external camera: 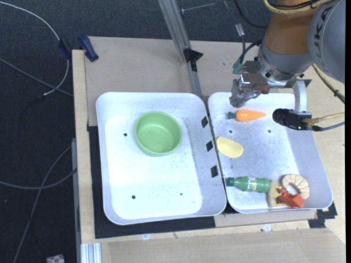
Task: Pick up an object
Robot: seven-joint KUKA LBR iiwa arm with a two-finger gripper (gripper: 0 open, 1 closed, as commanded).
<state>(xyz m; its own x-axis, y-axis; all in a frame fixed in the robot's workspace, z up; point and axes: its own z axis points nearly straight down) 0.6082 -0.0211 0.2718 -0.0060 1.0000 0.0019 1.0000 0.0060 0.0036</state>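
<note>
1. The gripper (239, 98) hangs over the far left corner of the right bin (315, 163), below the arm's grey wrist and orange band. The arm comes in from the upper right of the camera view.
2. At this slant the tip is a dark grey mass, and it cannot be told whether the gripper is spread or pressed together.
3. The toy carrot (248, 114) lies flat on the floor of the right bin, just on the near side of the gripper. Its orange body points right and its small green end points left.
4. The green end sits almost straight under the gripper's tip. Whether the two touch cannot be told, and the carrot appears to rest on the bin.
5. A pale yellow oval piece (229, 147) lies nearer the camera than the carrot, close to the bin's left wall and well apart from the gripper.
6. A green bottle (250, 184) lies on its side along the near edge of the right bin, its cap pointing left.
7. Just right of the bottle are a tan ringed toy (296, 184) and, touching it, a red-orange piece (290, 200).
8. The left bin (112, 163) holds a green bowl (158, 133), upright in its far half and far from the gripper.
</note>
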